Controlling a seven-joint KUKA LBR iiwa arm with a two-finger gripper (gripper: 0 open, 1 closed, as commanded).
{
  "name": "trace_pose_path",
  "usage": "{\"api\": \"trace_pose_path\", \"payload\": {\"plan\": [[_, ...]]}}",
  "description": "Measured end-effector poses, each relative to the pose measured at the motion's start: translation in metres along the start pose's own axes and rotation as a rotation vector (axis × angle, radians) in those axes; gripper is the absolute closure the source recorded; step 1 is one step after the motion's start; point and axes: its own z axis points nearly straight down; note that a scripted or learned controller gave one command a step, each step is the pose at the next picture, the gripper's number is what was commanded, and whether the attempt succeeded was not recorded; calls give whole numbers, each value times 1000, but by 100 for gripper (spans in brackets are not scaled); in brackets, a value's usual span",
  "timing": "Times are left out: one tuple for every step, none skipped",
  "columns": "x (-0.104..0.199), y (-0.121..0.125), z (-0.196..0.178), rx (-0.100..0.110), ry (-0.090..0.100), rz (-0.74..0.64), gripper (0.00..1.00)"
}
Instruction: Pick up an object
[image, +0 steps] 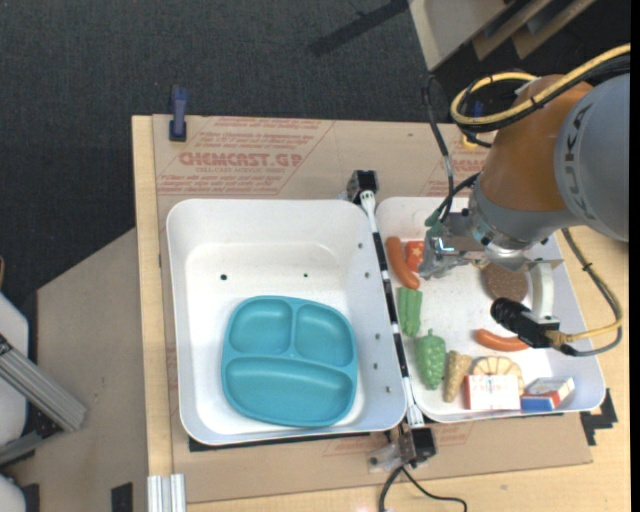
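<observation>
My gripper (438, 258) hangs over the far left part of the right bin (585, 345), with the grey arm and its orange band coming in from the right. Just left of it lies a red-orange toy vegetable (402, 262). A flat green piece (409, 303) and a green bumpy vegetable (430, 358) lie below along the bin's left wall. Nearer the front are a beige corn-like piece (457, 374), an orange sausage (498, 340), a printed box (494, 386) and a small red, white and blue box (548, 393). A brown round piece (506, 282) lies under the arm.
The left bin (200, 250) holds a blue divided plate (290, 360) toward its front. A black clamp (361, 184) sits at the far end of the divider between the bins. A black cable fitting (518, 318) hangs over the right bin.
</observation>
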Motion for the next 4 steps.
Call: {"api": "trace_pose_path", "payload": {"plan": [[-59, 33, 49, 9, -6, 15, 100], [-114, 17, 19, 6, -7, 17, 100], [-155, 9, 42, 14, -4, 17, 100], [-147, 44, -22, 2, -6, 9, 100]]}}
